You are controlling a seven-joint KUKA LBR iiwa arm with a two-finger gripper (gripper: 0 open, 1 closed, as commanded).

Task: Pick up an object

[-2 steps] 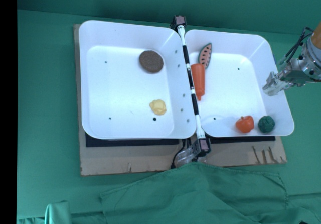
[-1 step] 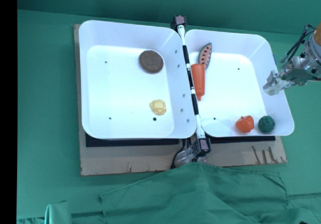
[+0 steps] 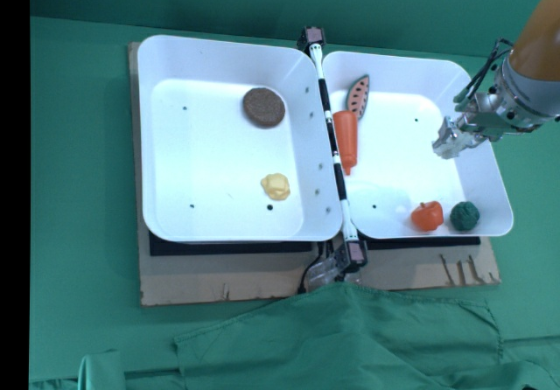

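My gripper [image 3: 448,143] hangs over the right part of the right bin [image 3: 398,75], with nothing visible between its fingers. Below it, near the bin's front right corner, lie a red-orange pepper [image 3: 427,216] and a dark green broccoli-like ball [image 3: 465,215]. An orange carrot [image 3: 346,138] and a watermelon slice [image 3: 357,96] rest against the bin's left wall. The left bin [image 3: 175,60] holds a brown round cookie [image 3: 263,107] and a small yellow piece [image 3: 276,186].
A black and white divider bar [image 3: 331,148] runs between the two bins. Both bins sit on a cardboard sheet [image 3: 219,288]. A crumpled green cloth [image 3: 350,336] lies in front of the bench edge.
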